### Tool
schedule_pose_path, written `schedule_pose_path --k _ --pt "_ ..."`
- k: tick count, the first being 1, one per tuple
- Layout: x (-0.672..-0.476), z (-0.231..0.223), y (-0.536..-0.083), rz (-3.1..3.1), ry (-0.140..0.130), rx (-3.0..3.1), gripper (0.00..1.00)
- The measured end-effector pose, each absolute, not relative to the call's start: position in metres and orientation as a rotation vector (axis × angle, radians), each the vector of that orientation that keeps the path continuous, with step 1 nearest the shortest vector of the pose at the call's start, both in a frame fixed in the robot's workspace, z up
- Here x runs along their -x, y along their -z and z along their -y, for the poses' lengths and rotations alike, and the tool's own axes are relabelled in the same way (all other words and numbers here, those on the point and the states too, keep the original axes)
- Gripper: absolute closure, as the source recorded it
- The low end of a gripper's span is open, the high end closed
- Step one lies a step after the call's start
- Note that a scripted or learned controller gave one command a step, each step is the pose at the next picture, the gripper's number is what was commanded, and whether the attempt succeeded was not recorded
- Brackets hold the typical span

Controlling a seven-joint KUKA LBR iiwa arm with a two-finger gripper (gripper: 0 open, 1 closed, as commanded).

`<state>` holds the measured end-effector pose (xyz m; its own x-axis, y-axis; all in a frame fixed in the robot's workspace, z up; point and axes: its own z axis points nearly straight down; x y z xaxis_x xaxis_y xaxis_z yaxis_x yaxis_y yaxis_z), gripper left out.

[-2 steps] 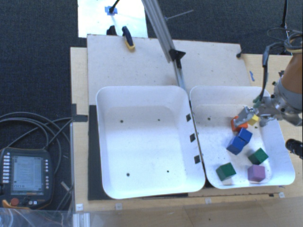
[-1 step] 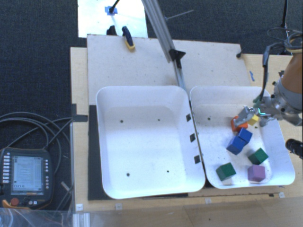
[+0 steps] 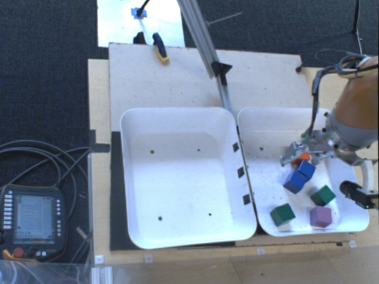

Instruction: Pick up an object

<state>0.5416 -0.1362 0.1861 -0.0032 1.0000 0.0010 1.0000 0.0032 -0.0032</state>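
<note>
My gripper (image 3: 301, 153) hangs low over the upper middle of the right bin (image 3: 263, 118), reaching in from the right. A small orange piece (image 3: 304, 156) shows just beneath its tip, and I cannot see whether it is gripped. Right below it lie two blue blocks (image 3: 306, 169) (image 3: 294, 182), touching each other. A dark green block (image 3: 323, 195), a lighter green block (image 3: 282, 215) and a purple block (image 3: 320, 216) sit nearer the bin's front edge.
The left bin (image 3: 131, 158) sits beside the right one, sharing a raised rim. A slanted metal pole (image 3: 201, 31) reaches down to the bins' far edge. A clamp (image 3: 159, 46) lies on the board behind. A teach pendant (image 3: 32, 220) rests at the lower left.
</note>
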Motion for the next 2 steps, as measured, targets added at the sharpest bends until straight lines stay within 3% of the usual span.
schedule_pose_path --k 1,2 --pt "-0.547 0.129 -0.138 2.223 -0.002 2.216 0.00" --pt "-0.553 0.129 -0.112 2.235 0.015 2.226 0.00"
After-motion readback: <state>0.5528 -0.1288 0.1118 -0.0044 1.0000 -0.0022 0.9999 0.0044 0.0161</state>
